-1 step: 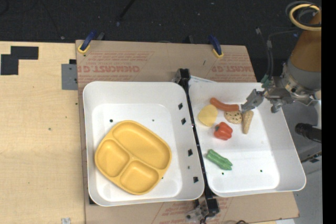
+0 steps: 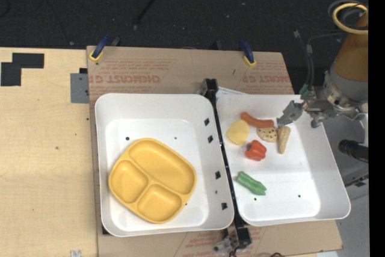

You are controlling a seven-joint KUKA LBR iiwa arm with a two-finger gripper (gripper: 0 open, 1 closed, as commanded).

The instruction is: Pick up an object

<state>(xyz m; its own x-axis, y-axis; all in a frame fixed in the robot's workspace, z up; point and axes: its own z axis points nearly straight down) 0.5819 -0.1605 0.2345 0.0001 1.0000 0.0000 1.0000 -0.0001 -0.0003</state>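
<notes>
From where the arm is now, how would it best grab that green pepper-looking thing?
Likely across the narrow middle of the green pepper, coming straight down from above. It lies flat and slanted, apart from the other food, with bare floor of the right bin on both long sides, so the fingers could straddle its width.

Two white bins, left [image 2: 108, 129] and right [image 2: 328, 189]; one yellow three-compartment tray [image 2: 152, 180]; one yellow toy lemon [image 2: 238, 132]; one orange-red sausage [image 2: 257, 121]; one red pepper [image 2: 255, 151]; one green pepper [image 2: 251, 183]; one round cookie [image 2: 269, 133]; one tan cone-shaped piece [image 2: 282, 139].
</notes>
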